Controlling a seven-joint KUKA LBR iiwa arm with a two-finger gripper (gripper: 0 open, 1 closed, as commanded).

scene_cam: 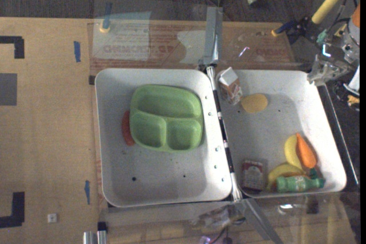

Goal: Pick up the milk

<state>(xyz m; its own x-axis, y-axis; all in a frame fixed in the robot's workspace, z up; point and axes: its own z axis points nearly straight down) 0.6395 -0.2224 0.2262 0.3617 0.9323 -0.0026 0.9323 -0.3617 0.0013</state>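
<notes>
So, working across: the green tray [166, 117] sits in your left bin [114, 180]; the milk [230, 84] stands untouched in the right bin's [331, 180] far-left corner. The tool [329, 68] hovers at the right rim, well apart; the whole pick remains.

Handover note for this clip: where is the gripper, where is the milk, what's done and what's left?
Gripper: at the right bin's upper right corner, outside the rim, holding nothing that I can see.
Milk carton: in the right bin's upper left corner, against the divider, beside a yellow round piece.
Done: nothing yet; the milk sits untouched.
Left: move across to the carton, grasp it, lift.
</notes>
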